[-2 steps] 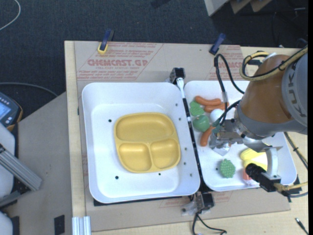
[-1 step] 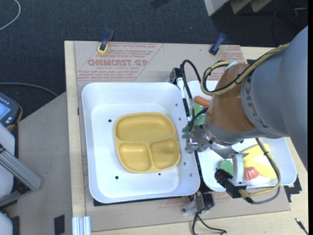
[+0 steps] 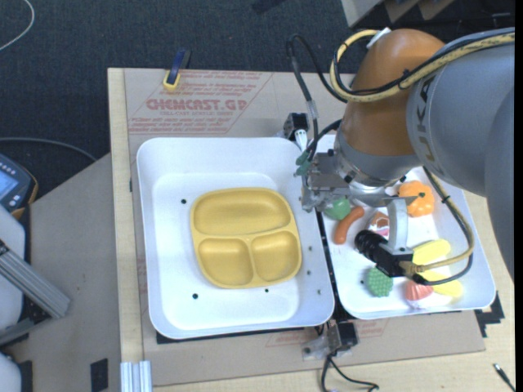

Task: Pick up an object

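Observation:
My gripper (image 3: 320,193) hangs low over the left edge of the right bin (image 3: 482,280), under the grey wrist and orange band. Right beside it lie a green toy (image 3: 337,211) and an orange-red sausage-shaped toy (image 3: 349,224). Whether either one is touched is hidden by the wrist. Further right sits an orange fruit (image 3: 415,199). Near the bin's front are a knobbly green piece (image 3: 378,282), a yellow banana-like piece (image 3: 431,251) and a pink-red piece (image 3: 417,292).
The left bin (image 3: 163,219) holds a yellow plate with three compartments (image 3: 243,237). The wall between the two bins runs just below the gripper. A cardboard sheet (image 3: 196,100) with a yellow-blue clip (image 3: 174,73) lies behind the bins.

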`<act>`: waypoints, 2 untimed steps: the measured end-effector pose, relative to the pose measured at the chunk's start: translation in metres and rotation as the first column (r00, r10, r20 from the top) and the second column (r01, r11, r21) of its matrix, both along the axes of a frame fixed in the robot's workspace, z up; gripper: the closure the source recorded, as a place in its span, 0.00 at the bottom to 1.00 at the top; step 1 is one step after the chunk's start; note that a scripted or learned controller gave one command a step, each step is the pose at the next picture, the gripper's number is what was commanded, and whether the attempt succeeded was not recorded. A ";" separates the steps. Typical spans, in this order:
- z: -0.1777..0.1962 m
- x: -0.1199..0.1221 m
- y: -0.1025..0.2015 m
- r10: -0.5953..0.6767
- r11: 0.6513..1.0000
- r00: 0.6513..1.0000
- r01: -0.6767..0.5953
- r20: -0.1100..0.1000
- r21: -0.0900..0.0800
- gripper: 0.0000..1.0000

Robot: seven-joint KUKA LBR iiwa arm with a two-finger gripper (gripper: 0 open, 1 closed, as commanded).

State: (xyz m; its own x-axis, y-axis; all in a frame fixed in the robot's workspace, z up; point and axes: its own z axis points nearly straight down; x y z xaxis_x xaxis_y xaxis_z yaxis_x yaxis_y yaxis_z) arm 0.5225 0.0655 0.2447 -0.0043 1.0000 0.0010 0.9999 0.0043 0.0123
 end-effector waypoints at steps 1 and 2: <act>0.002 -0.032 0.094 0.005 1.000 1.000 -0.005 -0.014 0.002 1.00; -0.066 0.079 0.059 -0.008 1.000 1.000 0.008 -0.010 -0.005 1.00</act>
State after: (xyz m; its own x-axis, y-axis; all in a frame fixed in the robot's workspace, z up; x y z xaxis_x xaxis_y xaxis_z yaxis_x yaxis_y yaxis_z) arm 0.6012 0.1242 0.1783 0.0033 1.0000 -0.0041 1.0000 -0.0033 0.0023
